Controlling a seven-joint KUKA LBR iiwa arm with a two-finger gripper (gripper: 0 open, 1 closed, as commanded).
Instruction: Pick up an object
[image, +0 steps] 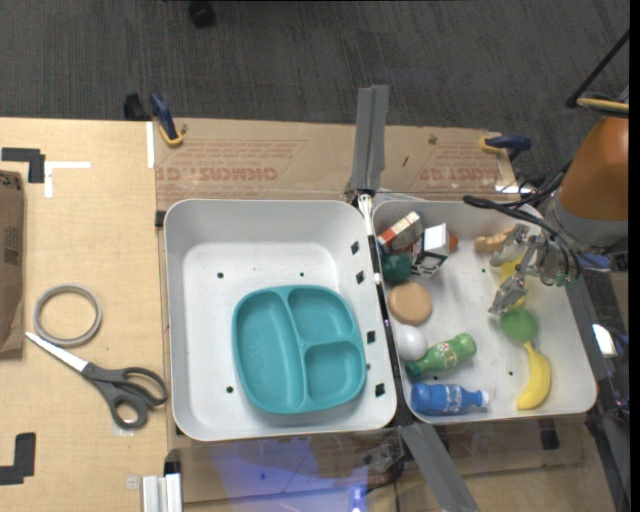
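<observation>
Your pincer (510, 290) hung over the right bin (470, 395), approach step, its grip state impossible to tell, just above the green ball (519, 325), so your next move needed a straight descent.

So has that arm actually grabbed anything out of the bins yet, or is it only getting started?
Nothing looks picked up yet. The gripper is down in the right bin, just above a green ball, with the banana beside it. Whether it has hold of anything is unclear. Grasping and lifting an object remain.
</observation>
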